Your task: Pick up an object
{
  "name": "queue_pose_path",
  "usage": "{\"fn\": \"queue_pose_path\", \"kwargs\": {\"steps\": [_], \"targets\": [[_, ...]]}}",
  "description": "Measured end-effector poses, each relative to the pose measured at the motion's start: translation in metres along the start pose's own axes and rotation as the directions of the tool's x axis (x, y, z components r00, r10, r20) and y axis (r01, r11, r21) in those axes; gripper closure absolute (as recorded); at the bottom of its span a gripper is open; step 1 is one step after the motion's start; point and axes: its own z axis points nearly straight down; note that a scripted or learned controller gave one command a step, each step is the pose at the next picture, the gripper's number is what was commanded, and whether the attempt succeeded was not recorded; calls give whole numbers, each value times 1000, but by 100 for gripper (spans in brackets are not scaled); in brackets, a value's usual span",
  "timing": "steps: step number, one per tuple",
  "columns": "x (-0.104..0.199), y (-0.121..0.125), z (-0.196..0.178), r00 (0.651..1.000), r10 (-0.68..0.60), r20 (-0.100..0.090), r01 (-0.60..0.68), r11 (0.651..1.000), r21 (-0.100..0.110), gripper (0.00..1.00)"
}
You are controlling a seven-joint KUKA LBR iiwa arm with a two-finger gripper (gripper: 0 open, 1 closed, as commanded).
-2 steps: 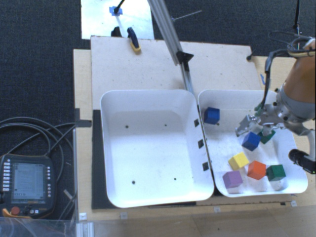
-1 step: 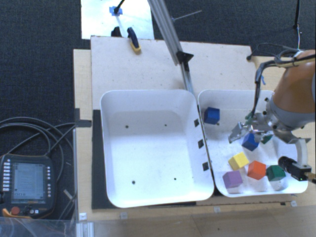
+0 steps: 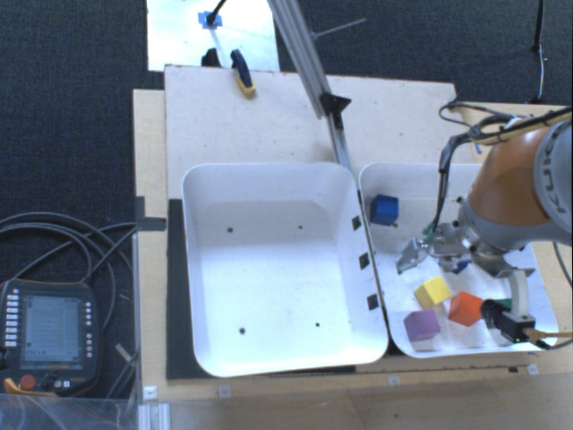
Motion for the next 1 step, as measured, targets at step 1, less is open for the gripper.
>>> {"fn": "queue_pose_path", "kwargs": {"steps": [1], "targets": [[-1, 2, -14, 1000, -1, 2, 1, 1000, -8, 100]]}}
